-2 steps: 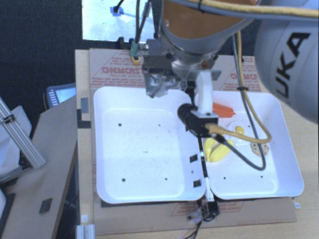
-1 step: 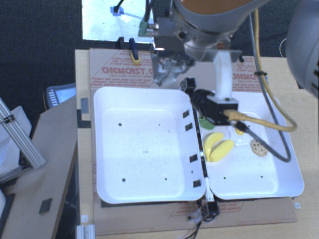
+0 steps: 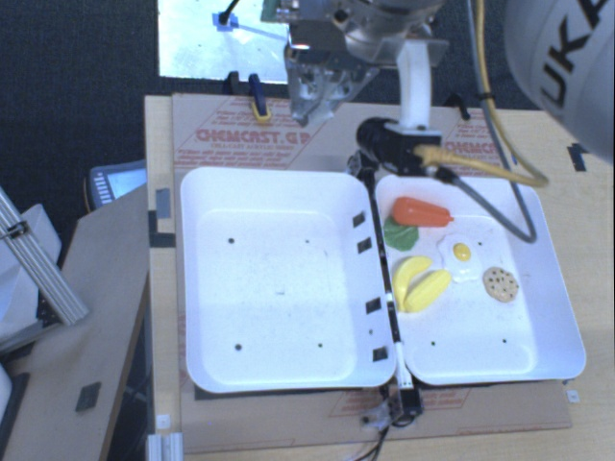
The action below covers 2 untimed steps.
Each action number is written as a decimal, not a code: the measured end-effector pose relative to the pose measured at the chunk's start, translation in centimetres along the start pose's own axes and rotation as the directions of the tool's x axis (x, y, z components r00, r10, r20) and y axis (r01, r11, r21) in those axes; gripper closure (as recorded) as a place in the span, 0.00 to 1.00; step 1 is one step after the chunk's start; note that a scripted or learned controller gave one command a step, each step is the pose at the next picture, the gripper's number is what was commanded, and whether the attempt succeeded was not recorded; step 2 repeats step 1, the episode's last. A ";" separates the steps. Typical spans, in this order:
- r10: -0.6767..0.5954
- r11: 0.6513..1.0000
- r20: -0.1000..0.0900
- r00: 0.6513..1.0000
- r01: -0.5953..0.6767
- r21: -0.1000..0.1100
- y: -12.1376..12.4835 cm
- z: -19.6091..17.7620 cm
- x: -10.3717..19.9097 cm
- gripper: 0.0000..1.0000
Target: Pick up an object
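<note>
Two white bins sit side by side on a brown board printed with red letters. Taking the right bin (image 3: 538,353) as landmark: the left bin (image 3: 279,286) touches its left wall along a seam with small black clips. Inside the right bin, all in its far half, lie the toy foods. A carrot (image 3: 423,212), orange, smooth and tapered, rests near the far wall, and a green leafy piece (image 3: 401,234) sits just beside it on its near side. A banana (image 3: 419,282), yellow and curved in two lobes, lies by the bin's left wall. A fried egg (image 3: 462,254), glossy white with a round yellow yolk, lies near the bin's middle, and a round tan cookie (image 3: 500,283) with dark specks sits just right of the egg.

Beyond the far-left corner of the right bin, over the board, hangs the gripper (image 3: 309,99), a metal assembly. Its fingers are blurred and seen from above, so their spread cannot be told; nothing shows between them. A yellow cable (image 3: 480,171) and a grey hose (image 3: 509,221) drape across the bin's far rim, just beyond the carrot.
</note>
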<state>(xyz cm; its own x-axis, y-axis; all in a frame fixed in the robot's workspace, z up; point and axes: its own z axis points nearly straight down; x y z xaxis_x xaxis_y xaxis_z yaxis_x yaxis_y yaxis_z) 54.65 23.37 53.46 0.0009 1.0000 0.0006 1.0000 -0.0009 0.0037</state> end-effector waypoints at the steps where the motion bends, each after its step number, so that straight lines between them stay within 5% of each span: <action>1: 0.001 1.000 0.005 1.000 -0.001 0.011 6.3 20.9 -0.9 1.00; 2: 0.001 1.000 0.005 1.000 -0.001 0.011 6.3 20.9 -0.9 1.00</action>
